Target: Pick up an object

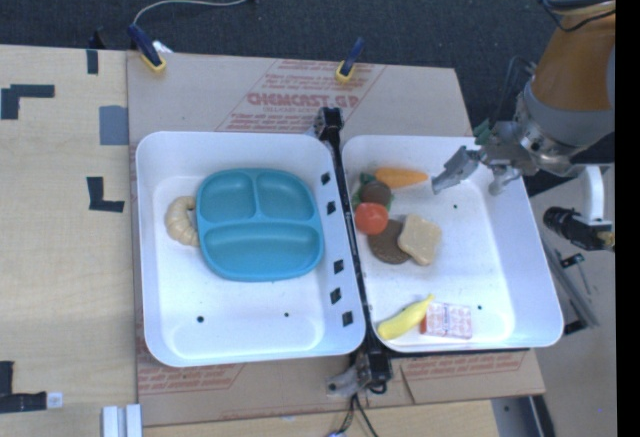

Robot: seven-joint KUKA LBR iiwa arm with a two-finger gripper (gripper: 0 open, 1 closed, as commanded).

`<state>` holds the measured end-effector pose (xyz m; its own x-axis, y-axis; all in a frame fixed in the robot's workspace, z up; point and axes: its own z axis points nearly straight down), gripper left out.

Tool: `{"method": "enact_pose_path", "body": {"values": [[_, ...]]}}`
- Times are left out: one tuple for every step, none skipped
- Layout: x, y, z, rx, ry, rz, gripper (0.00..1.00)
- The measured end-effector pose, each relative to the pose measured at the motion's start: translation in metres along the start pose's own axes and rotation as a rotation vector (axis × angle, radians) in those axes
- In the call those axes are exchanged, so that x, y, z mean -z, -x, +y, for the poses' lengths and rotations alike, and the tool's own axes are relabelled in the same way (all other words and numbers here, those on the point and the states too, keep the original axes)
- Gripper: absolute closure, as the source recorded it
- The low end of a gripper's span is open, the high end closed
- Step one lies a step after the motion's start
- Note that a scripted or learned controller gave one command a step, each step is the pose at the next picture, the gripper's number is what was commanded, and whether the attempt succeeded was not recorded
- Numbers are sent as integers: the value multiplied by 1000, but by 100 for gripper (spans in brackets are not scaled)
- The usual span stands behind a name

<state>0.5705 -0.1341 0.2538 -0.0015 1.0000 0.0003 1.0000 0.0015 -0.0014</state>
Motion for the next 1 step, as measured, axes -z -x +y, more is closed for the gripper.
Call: {"method": "enact_pose_path", "body": {"values": [[-71, -43, 57, 0, -2, 0, 0]]}}
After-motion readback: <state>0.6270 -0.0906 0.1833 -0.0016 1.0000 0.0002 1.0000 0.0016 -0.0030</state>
